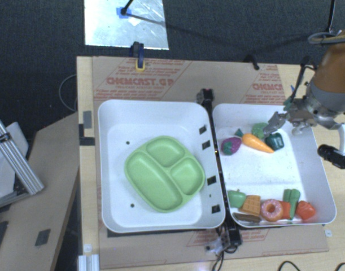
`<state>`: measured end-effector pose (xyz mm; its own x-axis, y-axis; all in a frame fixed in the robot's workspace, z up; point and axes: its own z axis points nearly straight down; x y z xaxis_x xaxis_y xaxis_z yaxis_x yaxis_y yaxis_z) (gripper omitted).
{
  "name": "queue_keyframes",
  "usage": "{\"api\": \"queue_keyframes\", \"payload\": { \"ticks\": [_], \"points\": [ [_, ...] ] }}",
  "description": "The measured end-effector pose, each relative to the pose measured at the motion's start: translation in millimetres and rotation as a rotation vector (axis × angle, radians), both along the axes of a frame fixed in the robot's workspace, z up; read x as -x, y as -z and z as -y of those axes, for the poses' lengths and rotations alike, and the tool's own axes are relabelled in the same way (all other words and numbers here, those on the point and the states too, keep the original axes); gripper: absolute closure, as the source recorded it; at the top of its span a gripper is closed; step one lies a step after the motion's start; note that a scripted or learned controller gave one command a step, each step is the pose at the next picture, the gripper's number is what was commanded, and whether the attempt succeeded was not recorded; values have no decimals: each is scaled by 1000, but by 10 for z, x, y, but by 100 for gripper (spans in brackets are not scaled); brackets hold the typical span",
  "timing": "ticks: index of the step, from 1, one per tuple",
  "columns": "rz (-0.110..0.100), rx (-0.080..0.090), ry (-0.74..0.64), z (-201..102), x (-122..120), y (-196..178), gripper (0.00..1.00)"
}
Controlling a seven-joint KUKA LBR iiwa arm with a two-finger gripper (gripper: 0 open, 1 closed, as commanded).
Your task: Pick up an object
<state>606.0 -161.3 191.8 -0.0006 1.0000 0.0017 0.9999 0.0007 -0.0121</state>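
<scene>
Hovering over the far right part of the right bin (316, 168), the gripper (276, 123) sits low, its grey fingers (272, 124) slanting down and to the left from the arm (330, 83). How far those fingers are spread, I cannot tell; nothing is visibly between them. Just beneath and to the left of the fingers lies the carrot (257, 143), long axis running left to right with a slight downward tilt, its narrow orange end toward the right. A dark green piece (276, 141) sits right at that end, directly under the fingers, and another green piece (258, 129) rests just above the carrot. Further left of the fingers, a purple vegetable (231, 145) lies close to the dividing wall between the bins.

There's open white floor below the fingers, a broad bare stretch through the middle of the bin. Well below, along the near wall, a row is packed tight: a green pepper (236, 198), a waffle (252, 205), a pink donut (271, 209), a green stalk (291, 196) and a red tomato (305, 210). Far to the left of the fingers, the left bin (116, 123) carries a green divided plate (164, 173), with bare margin all round it. Both bins rest on the cardboard-covered table (161, 81).
</scene>
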Motion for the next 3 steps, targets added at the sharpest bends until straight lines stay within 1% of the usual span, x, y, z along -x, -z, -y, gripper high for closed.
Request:
{"api": "queue_keyframes", "payload": {
  "ticks": [1,2,3],
  "points": [
    [14,2,-3,-5,-30,-84,0],
    [11,2,-2,-11,-63,331,0],
    [21,10,0,-2,-73,870,0]
  ]
}}
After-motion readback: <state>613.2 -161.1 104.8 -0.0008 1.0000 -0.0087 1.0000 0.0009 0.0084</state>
